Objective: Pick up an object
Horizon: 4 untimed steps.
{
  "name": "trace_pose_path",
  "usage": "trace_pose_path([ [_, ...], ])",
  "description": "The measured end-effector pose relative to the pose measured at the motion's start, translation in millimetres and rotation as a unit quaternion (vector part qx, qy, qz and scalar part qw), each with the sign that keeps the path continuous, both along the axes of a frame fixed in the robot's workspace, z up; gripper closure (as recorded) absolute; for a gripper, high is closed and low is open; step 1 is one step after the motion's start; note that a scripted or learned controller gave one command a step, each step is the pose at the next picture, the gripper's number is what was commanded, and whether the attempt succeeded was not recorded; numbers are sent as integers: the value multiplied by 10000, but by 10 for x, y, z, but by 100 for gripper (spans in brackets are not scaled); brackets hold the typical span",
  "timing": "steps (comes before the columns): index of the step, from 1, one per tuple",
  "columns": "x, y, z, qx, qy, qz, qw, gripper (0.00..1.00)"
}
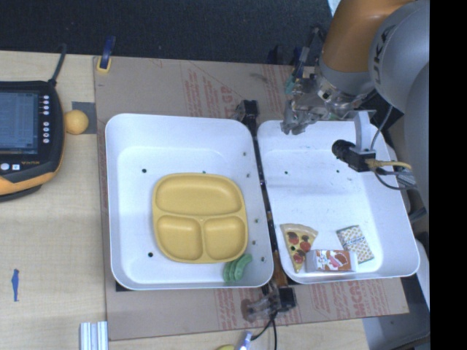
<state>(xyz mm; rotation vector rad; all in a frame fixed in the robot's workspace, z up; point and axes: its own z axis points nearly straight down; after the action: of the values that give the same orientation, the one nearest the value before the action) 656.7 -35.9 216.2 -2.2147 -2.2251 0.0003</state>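
Observation:
My gripper (294, 125) hangs over the far left corner of the right bin (328, 188), its fingertips close together with nothing between them. A pizza slice toy (298, 243), a small red and white packet (330, 260) and a patterned square packet (355, 243) lie at the near edge of the right bin, well away from the gripper. A yellow divided plate (198, 216) sits in the left bin (131, 195), with a green toy (236, 268) beside its near right corner.
A teach pendant (25, 133) and a yellow ball (76, 121) lie on the bench to the left of the bins. A black cable fitting (354, 154) hangs over the right bin's far right. Clamps (248, 111) sit between the bins.

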Motion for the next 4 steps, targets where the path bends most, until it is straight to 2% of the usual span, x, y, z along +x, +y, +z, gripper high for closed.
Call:
trace_pose_path([
  [1,-1,-13,604,-5,-2,-6,10000,100],
  [2,-10,-322,-254,-15,17,-8,10000,100],
  [3,-3,-328,-141,-15,15,2,10000,100],
  [4,0,248,169,-5,-3,-3,10000,100],
])
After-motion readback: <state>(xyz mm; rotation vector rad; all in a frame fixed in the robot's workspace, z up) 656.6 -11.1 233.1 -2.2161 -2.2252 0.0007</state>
